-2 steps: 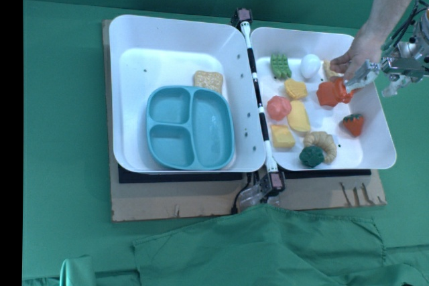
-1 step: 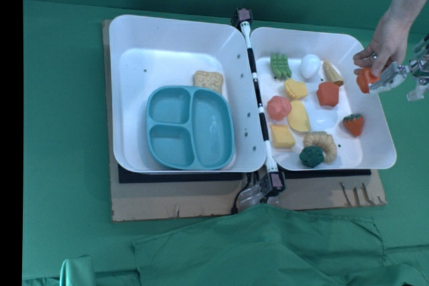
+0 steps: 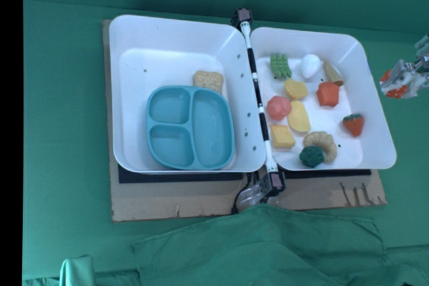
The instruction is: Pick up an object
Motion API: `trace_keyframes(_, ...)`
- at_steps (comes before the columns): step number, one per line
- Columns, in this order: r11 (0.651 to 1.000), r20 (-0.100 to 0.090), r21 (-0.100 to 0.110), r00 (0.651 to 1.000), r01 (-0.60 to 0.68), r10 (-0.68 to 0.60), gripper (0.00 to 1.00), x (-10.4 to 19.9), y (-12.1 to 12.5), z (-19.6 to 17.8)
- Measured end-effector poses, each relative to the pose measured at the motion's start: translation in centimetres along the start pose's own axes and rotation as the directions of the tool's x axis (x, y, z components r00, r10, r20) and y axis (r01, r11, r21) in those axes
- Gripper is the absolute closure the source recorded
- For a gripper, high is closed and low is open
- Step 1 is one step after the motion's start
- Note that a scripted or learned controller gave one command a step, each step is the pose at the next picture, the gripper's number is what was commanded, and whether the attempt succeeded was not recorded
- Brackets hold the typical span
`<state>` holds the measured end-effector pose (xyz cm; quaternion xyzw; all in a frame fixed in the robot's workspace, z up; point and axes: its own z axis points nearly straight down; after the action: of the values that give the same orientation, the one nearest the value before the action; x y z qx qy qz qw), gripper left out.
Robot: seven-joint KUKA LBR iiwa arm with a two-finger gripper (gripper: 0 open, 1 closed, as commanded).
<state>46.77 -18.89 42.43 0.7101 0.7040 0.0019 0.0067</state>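
Hovering at the far right edge, outside the right bin [image 3: 375, 104], the gripper [image 3: 404, 82] carries nothing, and whether it is spread or closed I cannot tell from this angle. Toy foods wait scattered in that bin: a strawberry [image 3: 353, 124] nearest the gripper, a croissant [image 3: 322, 142] touching a green broccoli [image 3: 311, 156]. Over in the left bin [image 3: 127, 77] lies a blue divided plate [image 3: 191, 128], a cracker [image 3: 208, 81] at its top edge.

We see two white bins [image 3: 134, 33], a light blue tray [image 3: 191, 127], a red strawberry [image 3: 353, 124], yellow pieces [image 3: 299, 117], green cloth [image 3: 67, 110].
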Motion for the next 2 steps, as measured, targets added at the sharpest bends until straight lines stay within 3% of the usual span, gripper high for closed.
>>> trace_keyframes(1,1.0,-0.004,0.005,1.0,0.008,-0.008,1.0,1.6,0.0,-2.7)
trace_keyframes(2,1.0,-0.005,0.011,1.0,0.003,-0.003,1.0,0.1,-0.1,-1.2)
